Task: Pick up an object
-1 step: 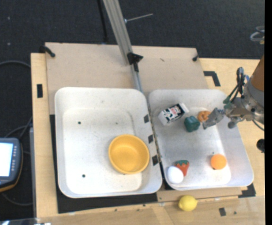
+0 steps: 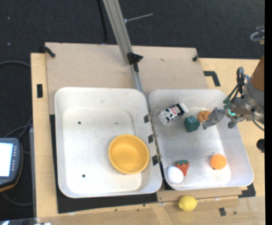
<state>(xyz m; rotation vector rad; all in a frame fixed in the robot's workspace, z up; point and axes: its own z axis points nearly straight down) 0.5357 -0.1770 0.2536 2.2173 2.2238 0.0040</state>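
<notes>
- The grey arm reaches in from the right edge of the tabletop (image 2: 94, 64), and its gripper (image 2: 212, 118) hangs over the right white shallow bin (image 2: 234, 172), near that bin's far right part.
- The gripper is just beside a small orange rounded object (image 2: 202, 115); whether it touches that object cannot be told, and nothing shows between its parts. Whether the gripper is released or clenched cannot be told.
- Just left of the orange object lies a small teal block (image 2: 191, 123), and further left a white cylindrical object with dark markings (image 2: 173, 113), tilted on its side.
- Near the right bin's near edge sit an orange ball (image 2: 218, 161), a white egg-shaped object (image 2: 175, 175) and a small red object with a green top (image 2: 184, 166), touching the white one.
- The left white shallow bin (image 2: 79, 125) holds a yellow plastic bowl (image 2: 128, 153), upright, toward its near right corner.
- A yellow lemon-like ball (image 2: 187, 203) lies on the tabletop, just outside the right bin's near edge.
</notes>
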